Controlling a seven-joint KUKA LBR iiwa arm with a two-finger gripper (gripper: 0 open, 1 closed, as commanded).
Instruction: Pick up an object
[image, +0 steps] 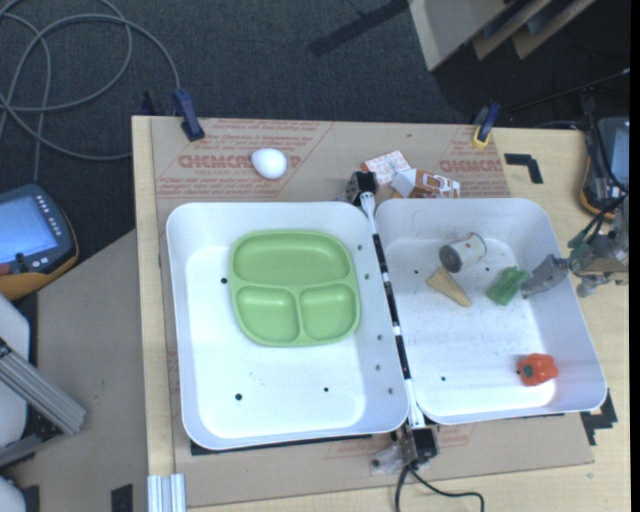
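Camera view, right bin (575, 330) as landmark: can (461, 251) and cone (449, 288) near its middle, green block (506, 285) toward its right wall, orange piece (537, 369) at its near right corner; gripper (548, 275) low over that wall, just right of the block, nothing seen between the tips, opening cannot be told. Judged as approach step, nothing lifted yet. Next: settle tips astride the block, close, raise straight up clear of the wall.

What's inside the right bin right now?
The right bin holds a grey can, a tan cone, a green block and an orange toy; nothing looks covered.
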